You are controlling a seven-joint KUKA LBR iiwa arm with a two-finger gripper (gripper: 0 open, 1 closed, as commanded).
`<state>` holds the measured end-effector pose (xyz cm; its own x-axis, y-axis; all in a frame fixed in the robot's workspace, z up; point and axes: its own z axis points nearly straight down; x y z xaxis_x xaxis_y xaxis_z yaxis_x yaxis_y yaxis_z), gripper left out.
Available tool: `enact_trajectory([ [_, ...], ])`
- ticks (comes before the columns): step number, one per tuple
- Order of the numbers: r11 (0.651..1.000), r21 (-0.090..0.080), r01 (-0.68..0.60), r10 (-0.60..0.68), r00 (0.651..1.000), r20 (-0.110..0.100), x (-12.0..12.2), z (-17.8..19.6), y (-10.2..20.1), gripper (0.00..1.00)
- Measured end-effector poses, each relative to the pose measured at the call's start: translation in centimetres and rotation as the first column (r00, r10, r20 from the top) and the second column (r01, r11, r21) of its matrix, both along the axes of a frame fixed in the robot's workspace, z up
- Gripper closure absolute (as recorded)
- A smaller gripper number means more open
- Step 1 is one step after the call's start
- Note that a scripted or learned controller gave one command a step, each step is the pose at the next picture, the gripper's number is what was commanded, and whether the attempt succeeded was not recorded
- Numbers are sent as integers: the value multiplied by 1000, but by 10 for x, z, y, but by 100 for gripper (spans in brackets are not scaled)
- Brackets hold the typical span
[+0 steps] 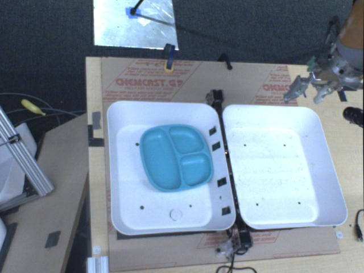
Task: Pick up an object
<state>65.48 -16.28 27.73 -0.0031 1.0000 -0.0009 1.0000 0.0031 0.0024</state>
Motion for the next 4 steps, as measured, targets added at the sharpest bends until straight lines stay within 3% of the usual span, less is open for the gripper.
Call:
enact_trajectory([
  [1,1000,-3,-5,5,1000,20,-20,252,45,0],
  [2,1000,0,6,-6,1000,2,-117,261,23,0],
  [3,1000,1,5,-5,1000,-4,-167,212,-6,0],
  [4,1000,-3,4,-4,1000,3,-123,204,-46,0],
])
